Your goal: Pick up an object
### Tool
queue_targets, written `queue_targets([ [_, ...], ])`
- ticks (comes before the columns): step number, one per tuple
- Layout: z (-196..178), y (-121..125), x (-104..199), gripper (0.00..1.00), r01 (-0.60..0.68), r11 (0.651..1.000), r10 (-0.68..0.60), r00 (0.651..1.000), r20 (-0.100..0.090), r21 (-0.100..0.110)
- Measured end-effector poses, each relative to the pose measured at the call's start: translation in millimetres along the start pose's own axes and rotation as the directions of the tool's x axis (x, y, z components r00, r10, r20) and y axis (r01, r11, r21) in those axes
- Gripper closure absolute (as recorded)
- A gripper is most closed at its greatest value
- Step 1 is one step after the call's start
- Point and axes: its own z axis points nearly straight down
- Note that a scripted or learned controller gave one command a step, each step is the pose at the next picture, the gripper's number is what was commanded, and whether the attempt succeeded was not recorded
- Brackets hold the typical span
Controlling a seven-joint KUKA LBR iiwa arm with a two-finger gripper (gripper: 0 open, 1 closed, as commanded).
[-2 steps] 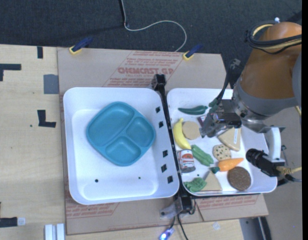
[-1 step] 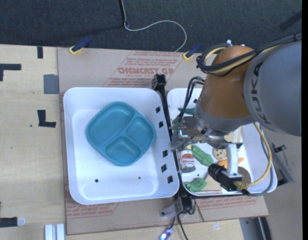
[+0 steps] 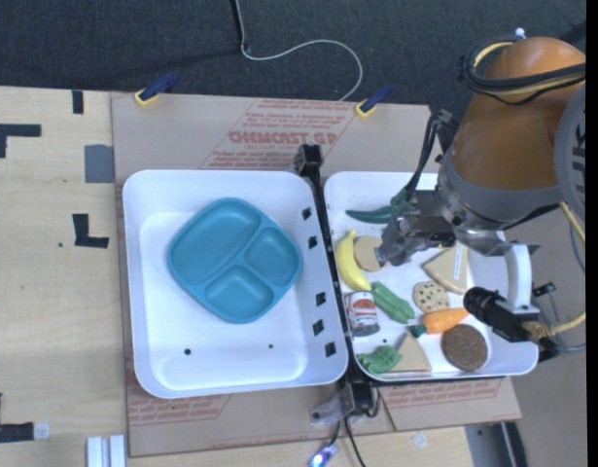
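Lying curved along the left wall of the right bin (image 3: pixel 517 366), the yellow plastic banana (image 3: pixel 351 261) sits just left of the gripper (image 3: pixel 394 248), which hangs low over a pale round item at the banana's upper end; whether it is open, shut or touching anything cannot be told. Around it the toy food crowds close: a glossy green pepper (image 3: pixel 374 214) behind, a bumpy green pickle (image 3: pixel 392 301), a small labelled can (image 3: pixel 363 313), a speckled cookie (image 3: pixel 430 295), an orange carrot (image 3: pixel 444 320), a pale wedge (image 3: pixel 446 268) and a brown ridged disc (image 3: pixel 465 346). Resting alone in the left bin (image 3: pixel 143 290) is a smooth blue three-compartment plate (image 3: pixel 234 259).
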Motion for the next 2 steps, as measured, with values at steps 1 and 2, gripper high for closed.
queue_targets([
  [1, 86, -3, 24, 1.00, 0.004, 1.000, -0.004, 1.000, -0.001, 0.016],
  [2, -8, 0, 10, 1.00, 0.003, 1.000, -0.003, 1.000, -0.001, -0.002],
])
